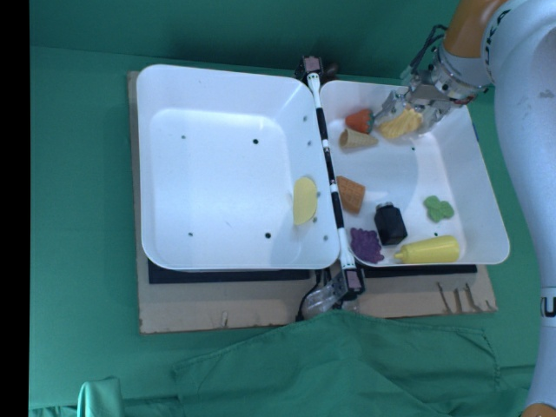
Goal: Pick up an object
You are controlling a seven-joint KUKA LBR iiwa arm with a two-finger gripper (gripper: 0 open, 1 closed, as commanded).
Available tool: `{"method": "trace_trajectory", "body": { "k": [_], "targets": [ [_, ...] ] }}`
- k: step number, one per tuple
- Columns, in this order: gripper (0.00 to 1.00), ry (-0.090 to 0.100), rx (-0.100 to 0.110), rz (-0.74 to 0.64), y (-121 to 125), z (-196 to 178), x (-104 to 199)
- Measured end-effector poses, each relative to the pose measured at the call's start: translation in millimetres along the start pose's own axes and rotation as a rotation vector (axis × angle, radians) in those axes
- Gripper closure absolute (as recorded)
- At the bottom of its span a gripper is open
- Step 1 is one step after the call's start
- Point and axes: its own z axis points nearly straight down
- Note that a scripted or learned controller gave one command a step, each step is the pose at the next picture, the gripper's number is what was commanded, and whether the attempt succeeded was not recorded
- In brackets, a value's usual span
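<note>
**Yellow toy at my fingers, far right bin**

Though my gripper [407,115] is down in the far part of the right bin [473,159], I cannot tell how wide it stands. A yellow toy [400,125] sits right at its tip; whether it is gripped, I cannot say. It looks light, hard plastic, ridged and likely slick, so I judge a hold across its narrow middle safest. A cone [357,139] and an orange piece [360,119] lie just left.

A green-covered bench [78,189] bears a cardboard sheet [226,313] under two white bins [174,85].
</note>
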Motion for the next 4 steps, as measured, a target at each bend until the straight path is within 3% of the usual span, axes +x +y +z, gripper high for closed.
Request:
{"method": "trace_trajectory", "body": {
  "k": [1,2,3,4],
  "targets": [
    [1.0,-0.004,-0.008,0.004,1,-16,-2],
    [1.0,0.001,0.002,0.004,6,-60,-18],
    [1.0,0.003,0.008,0.001,10,-58,12],
    [1.0,-0.002,0.0,0.005,12,-73,10]
  ]
}}
